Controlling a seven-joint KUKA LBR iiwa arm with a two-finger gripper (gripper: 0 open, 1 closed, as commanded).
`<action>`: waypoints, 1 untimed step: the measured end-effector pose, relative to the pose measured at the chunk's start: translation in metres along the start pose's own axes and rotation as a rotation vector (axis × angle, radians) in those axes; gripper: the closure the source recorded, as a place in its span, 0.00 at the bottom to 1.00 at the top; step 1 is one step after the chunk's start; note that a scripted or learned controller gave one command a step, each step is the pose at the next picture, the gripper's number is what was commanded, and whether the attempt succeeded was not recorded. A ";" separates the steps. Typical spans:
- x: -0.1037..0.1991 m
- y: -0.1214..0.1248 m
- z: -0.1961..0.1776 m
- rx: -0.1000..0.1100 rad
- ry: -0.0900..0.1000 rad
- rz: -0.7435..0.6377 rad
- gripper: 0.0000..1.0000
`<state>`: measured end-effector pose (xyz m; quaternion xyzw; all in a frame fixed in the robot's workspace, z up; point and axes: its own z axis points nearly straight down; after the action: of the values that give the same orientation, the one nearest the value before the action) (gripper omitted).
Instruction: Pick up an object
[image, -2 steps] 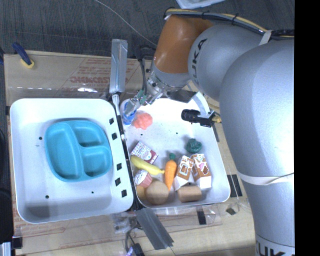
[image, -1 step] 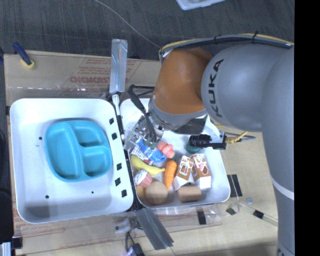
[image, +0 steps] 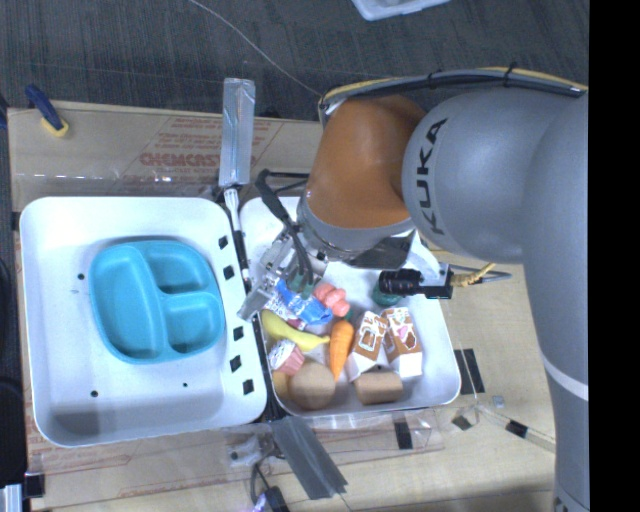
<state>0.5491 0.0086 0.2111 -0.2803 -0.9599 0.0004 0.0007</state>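
Note:
My gripper (image: 277, 278) hangs low in the right bin (image: 440, 352), at its left side, under the orange wrist band. Right at its tip lies a blue and white packet (image: 300, 303), touching a yellow banana (image: 292, 329) below it. A pink toy (image: 330, 297), an orange carrot (image: 341, 345), two small cartons (image: 385, 335), a brown potato-like lump (image: 312, 385) and a tan block (image: 378, 386) crowd the bin's near half. Nothing is lifted off the pile.
The left bin (image: 60, 400) holds a blue divided tray (image: 155, 297). A black divider strip (image: 238, 290) runs between the two bins. The arm's grey body (image: 490, 150) covers the right bin's far half.

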 end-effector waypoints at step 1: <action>0.037 -0.022 0.020 0.001 0.002 -0.379 0.00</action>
<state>0.5061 0.0096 0.1909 -0.0943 -0.9955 0.0003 0.0017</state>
